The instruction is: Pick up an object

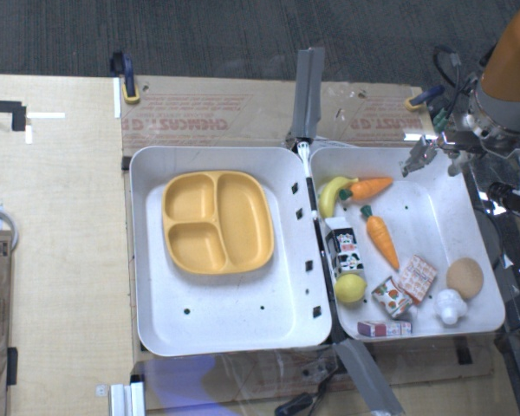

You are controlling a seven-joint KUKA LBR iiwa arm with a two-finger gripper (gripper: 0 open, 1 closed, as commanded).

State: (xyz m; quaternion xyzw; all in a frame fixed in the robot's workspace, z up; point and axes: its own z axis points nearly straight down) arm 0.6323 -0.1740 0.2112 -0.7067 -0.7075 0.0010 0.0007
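Over the right bin's (468,199) far right corner hangs the gripper (439,156), metal fingers spread, grasping nothing; the left bin (147,258) bears a glossy yellow divided plate (217,222); two tapered orange carrots (382,239) lie near the right bin's far left corner

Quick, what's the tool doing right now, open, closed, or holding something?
Tool: it hangs above the right white bin's far edge, with nothing visibly between its tips; open or shut cannot be told.
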